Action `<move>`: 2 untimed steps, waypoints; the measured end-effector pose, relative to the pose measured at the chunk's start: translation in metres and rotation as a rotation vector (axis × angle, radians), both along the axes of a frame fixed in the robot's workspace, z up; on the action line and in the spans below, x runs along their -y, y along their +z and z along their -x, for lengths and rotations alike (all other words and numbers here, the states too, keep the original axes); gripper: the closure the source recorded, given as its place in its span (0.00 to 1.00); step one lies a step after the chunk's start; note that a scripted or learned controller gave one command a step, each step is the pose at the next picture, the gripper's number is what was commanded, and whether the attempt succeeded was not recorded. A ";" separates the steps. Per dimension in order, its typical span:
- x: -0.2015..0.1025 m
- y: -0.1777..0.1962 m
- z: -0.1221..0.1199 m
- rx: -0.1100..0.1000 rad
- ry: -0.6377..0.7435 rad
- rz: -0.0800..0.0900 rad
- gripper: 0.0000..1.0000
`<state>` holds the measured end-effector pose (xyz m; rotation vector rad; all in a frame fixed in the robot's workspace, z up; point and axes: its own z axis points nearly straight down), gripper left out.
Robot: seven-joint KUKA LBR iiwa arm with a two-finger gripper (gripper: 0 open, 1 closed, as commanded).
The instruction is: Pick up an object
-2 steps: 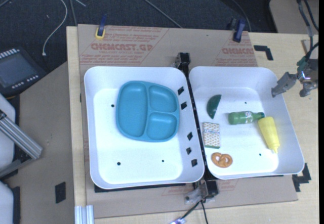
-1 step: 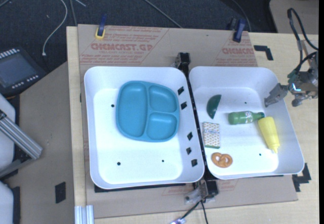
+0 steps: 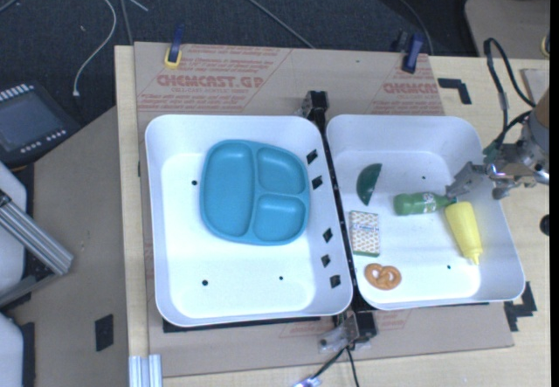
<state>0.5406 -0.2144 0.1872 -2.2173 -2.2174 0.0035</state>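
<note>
Nearest the camera, at the front of the right bin (image 3: 498, 289), lies a small brown pretzel (image 3: 383, 275), twisted into loops, flat on the white floor; just behind it and a little to the left rests a small pale packet (image 3: 365, 232), rectangular with a speckled print. Further right lies a yellow bottle (image 3: 465, 231), smooth and tapering, its narrow end pointing toward the near rim; just behind its upper end a green bottle (image 3: 417, 203) lies on its side, darker at one end, running across the bin. Left of that sits a dark green half-round piece (image 3: 369, 183), near the wall between the bins. In the left bin (image 3: 175, 289) a blue plate (image 3: 255, 191) with three compartments lies flat, toward the far half. At the far right the gripper (image 3: 465, 182) hangs over the right bin's edge, its grey fingers apart, one tip close to the green bottle's right end; nothing is between them.
</note>
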 end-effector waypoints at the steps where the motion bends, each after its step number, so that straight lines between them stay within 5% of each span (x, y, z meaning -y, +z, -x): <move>1: -0.008 -0.060 0.005 -0.001 0.000 -0.001 0.00; 2: -0.007 -0.045 0.003 0.007 0.001 0.001 1.00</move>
